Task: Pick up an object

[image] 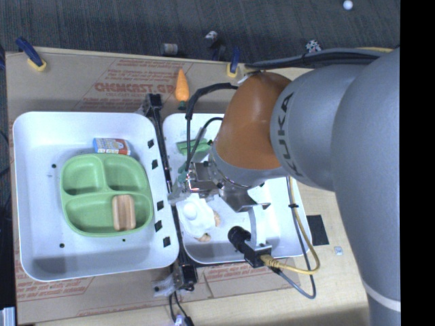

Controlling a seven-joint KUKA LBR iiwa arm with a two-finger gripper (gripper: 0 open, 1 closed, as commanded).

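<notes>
A blue clamp is seen at the far left corner of the counter, which is covered with printed brown cardboard. The left white bin is occupied by a green divided plate. A tan, bread-like block lies in the plate's lower right compartment. A small boxed item with a blue and orange label is placed just behind the plate, touching or nearly touching its rim. An orange carrot-shaped object is seen on the counter behind the two bins, near their shared edge. The right white bin is largely covered by the grey arm with its orange band. The jaws are lowered into the left part of this bin, close to its left wall; whether they are apart or together cannot be told, as they are hidden by the wrist hardware. Just below them a small white object lies on the bin floor, with a pale tan and white object beside it. Something green is partly visible behind the wrist. A yellow cable is looped over the bin's near edge
</notes>
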